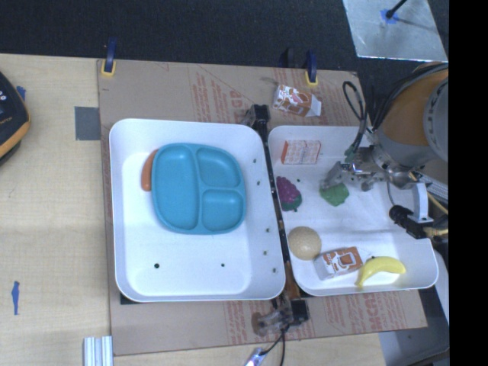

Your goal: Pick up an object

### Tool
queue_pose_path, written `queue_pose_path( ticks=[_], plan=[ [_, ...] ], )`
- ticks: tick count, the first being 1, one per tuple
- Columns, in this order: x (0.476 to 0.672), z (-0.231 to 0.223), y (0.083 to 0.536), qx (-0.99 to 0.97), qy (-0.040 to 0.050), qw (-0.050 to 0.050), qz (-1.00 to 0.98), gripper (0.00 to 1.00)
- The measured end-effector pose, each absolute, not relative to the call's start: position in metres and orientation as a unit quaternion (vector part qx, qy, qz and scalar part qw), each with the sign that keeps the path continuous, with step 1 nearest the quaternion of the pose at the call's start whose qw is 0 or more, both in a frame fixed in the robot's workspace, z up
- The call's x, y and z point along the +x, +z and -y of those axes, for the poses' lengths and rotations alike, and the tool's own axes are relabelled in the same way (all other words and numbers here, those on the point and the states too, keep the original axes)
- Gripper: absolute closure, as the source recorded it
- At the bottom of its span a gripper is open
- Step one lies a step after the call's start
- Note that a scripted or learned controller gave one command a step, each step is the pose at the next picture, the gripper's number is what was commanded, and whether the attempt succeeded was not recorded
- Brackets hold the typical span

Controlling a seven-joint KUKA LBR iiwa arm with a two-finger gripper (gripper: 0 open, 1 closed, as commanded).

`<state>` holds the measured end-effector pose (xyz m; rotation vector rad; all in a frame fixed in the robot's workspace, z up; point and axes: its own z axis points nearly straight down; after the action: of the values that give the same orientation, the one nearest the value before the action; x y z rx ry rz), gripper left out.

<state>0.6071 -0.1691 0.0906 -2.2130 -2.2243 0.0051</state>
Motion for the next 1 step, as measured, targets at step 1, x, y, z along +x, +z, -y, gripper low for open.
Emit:
queue_pose_path(
  ticks=[1],
  plan=[
    [0.6079,0.1704,0.1022,-0.705,0.0015,0.001,0.710,1.00]
  ],
)
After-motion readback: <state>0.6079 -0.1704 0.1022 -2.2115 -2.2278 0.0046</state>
